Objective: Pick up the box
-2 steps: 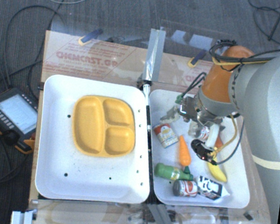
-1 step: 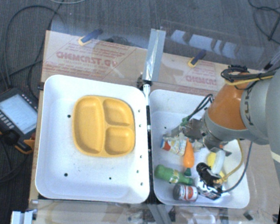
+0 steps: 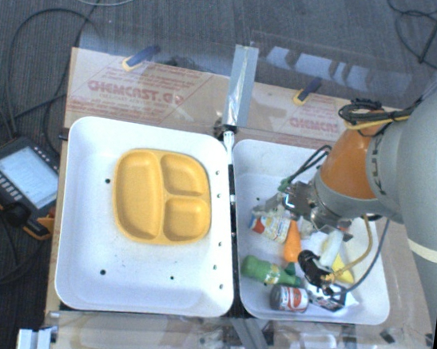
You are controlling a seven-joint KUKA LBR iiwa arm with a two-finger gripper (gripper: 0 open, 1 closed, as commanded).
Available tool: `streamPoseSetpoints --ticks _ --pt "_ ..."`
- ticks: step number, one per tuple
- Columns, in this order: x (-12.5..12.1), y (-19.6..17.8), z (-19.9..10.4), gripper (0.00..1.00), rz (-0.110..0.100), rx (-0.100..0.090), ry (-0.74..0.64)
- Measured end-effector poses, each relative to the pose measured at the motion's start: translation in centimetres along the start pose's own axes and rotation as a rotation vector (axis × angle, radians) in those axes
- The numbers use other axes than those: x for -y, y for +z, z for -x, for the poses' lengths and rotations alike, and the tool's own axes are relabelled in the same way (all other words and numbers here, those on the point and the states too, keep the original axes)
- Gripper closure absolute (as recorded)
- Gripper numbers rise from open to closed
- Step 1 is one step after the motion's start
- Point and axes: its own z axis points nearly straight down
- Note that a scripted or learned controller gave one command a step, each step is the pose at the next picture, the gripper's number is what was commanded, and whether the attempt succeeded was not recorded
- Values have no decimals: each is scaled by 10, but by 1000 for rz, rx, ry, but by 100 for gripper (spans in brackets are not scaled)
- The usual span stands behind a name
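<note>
Reaching in from the right edge of the frame, the grey arm (image 3: 433,168) takes up much of the upper right, its orange band (image 3: 350,166) sitting over the right bin (image 3: 249,214). Below the band the tool (image 3: 301,208) hangs low among the clutter in that bin; whether it is spread or pressed together cannot be told, since the wrist and cables hide its tips.

The surface (image 3: 133,93) shows as a brown board with faded red lettering along the top of both bins. The left bin (image 3: 76,271) fills the centre left of the frame and carries a yellow divided tray (image 3: 163,196) with three compartments, lying flat and slightly above the bin's middle.

The right bin holds a tight cluster in its middle and lower part. A box is hard to pick out with certainty: a small white carton-like item with red and yellow print (image 3: 272,225) lies just left of the tool, touching or nearly touching it, and it may be the box. Beside it stands out an orange carrot-shaped piece (image 3: 294,241). Below these a green bottle (image 3: 265,270) lies on its side, and below that a small can (image 3: 290,298) with a red label rests near the bin's lower wall. A yellow item (image 3: 343,266) sits to the right, partly hidden by cables.

At the far left of the frame a black and orange handheld pendant (image 3: 14,180) lies on the floor.
</note>
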Motion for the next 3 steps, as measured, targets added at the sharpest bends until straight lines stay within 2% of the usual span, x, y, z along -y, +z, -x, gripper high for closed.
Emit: streamPoseSetpoints --ticks 1,2,3 --pt "43 -86 -57 0 -28 5 -19" --pt "51 -86 -20 0 -28 6 -10" --pt "52 -86 -32 0 -29 5 -20"
